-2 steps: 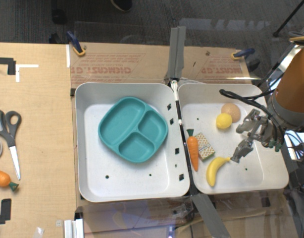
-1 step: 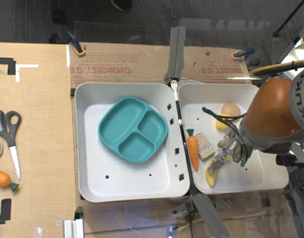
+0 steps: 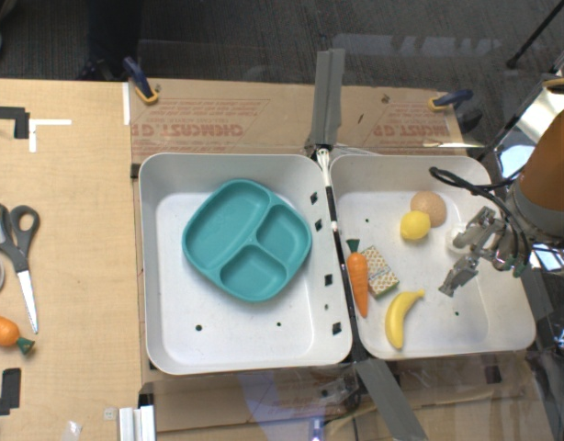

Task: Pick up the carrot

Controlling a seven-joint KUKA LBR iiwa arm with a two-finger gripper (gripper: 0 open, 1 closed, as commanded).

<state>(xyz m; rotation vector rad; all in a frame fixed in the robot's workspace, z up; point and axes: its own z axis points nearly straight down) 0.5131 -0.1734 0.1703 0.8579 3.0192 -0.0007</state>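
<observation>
Leftmost, a teal tray (image 3: 248, 240) sits in 1 bin, then the carrot (image 3: 357, 281) lies against the right bin's (image 3: 502, 333) left wall beside a banana (image 3: 400, 314), while the tool (image 3: 463, 260) hovers open, holding nothing.

Teal divided plate (image 3: 248, 239), banana (image 3: 399, 314), lemon (image 3: 414, 226), scissors (image 3: 16, 246) on bench

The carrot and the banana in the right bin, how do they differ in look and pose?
The orange carrot with a green top is straight and lies against the left wall of the right white bin; the yellow banana is curved and lies further in. The carrot touches the small patterned block; the banana lies apart from it, just below. Both lie flat in the same bin, left of the gripper.
</observation>
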